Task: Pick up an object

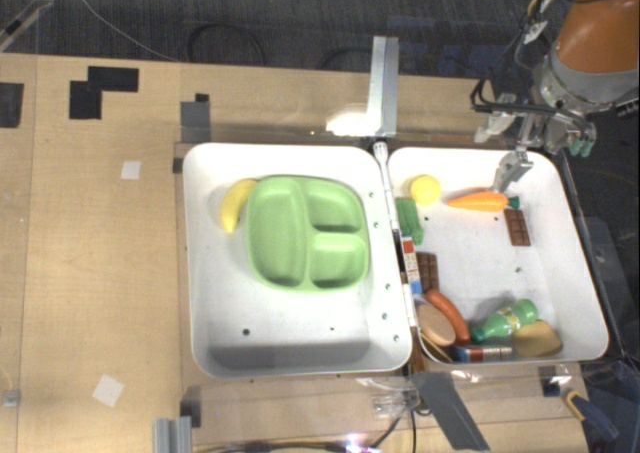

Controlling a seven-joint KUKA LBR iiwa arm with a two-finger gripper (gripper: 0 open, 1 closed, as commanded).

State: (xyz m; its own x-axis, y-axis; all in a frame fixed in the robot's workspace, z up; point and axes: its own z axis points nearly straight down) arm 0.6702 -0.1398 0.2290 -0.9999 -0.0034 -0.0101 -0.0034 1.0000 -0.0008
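Note:
My gripper (514, 171) hangs over the far right corner of the right bin (560, 271), just above and to the right of an orange carrot (477, 201). Nothing is visibly held in it. A yellow ball (425, 188) lies left of the carrot, with a green block (408, 220) below it. A brown chocolate bar (517, 226) sits below the carrot's right end. Against the bin's near edge lie a red sausage (447, 311), a green bottle (506, 321) and a tan potato-like lump (538, 339).
The left bin (215, 331) holds a green divided plate (305, 231) with a banana (235, 203) at its left edge. A second brown bar (427, 269) and a tan disc (435, 327) lie along the right bin's left wall. A metal post (384, 91) stands behind the bins.

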